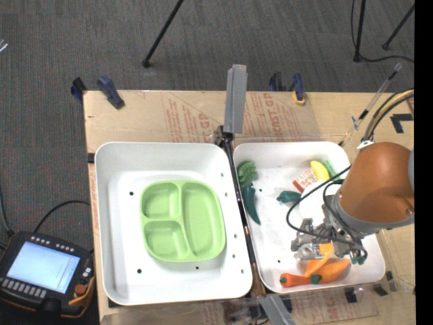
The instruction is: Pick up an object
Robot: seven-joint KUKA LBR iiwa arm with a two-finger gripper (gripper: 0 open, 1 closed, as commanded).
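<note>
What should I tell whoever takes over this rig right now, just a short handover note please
Hand: low in the right bin, down among the orange toy pieces near its front edge. Whether it is open or shut cannot be told from this view, so no grasp is confirmed.

Things: right bin also has an orange carrot at the front, a yellow piece and a red-and-white packet at the back, and dark green toys along its left side. Left bin holds a green divided plate.

Done: arm has reached into the right bin.
Left: confirm a grip and lift an object.
</note>
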